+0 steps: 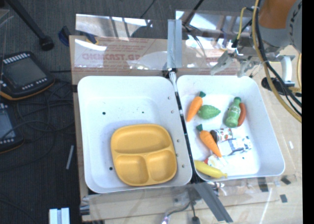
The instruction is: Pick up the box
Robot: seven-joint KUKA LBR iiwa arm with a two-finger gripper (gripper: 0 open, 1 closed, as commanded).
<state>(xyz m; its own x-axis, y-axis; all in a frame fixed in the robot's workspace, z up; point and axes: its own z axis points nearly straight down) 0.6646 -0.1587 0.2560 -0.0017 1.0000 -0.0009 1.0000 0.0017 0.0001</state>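
Gripper [231, 63] up at the far rim of the right bin [265, 120], fingers splayed apart and open, nothing between them — touching nothing visible, hanging over the bin's back edge. Grey arm with its orange band [279, 0] looming above and to the right of it. Below the gripper and toward the near side of the same bin, the box [230, 142], white with dark print, lying flat and well apart from the fingers. Just beside the box on its left, a carrot [210, 141] touching or nearly touching it; another carrot [195, 105] higher up, nearer the gripper, down and to its left. Between the two, a green leafy piece [209, 112]. Directly below the gripper, a green bottle [233, 112] with a red pepper [242, 113] tucked against its right side. At the bin's near edge, farthest from the gripper, a yellow banana [210, 169]. Far to the gripper's left, the left bin [98, 100] with a yellow divided plate [143, 153] — three compartments. Clear plastic panels [122, 46] standing behind both bins; dark carpet, cables and a handheld controller [22, 76] away at the far left.
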